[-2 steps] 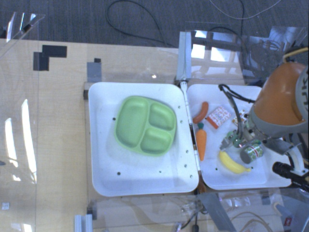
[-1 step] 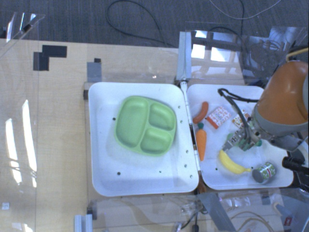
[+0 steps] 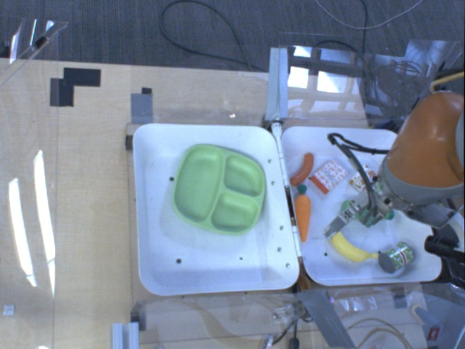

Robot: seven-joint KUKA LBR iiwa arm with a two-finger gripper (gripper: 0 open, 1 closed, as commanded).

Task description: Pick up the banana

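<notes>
Yellow banana [image 3: 351, 248] in white bin [image 3: 421, 264].

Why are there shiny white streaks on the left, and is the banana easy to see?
In the camera view, the streaks are glare from lights bouncing off a clear panel over the bench; the banana is sharp and evenly lit in the right bin, with only a soft shadow; the gripper beside it looks slightly blurry.

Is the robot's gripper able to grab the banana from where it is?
Probably yes. The gripper hangs just above the banana's left end, with nothing between them. The can sits at its other end.
</notes>
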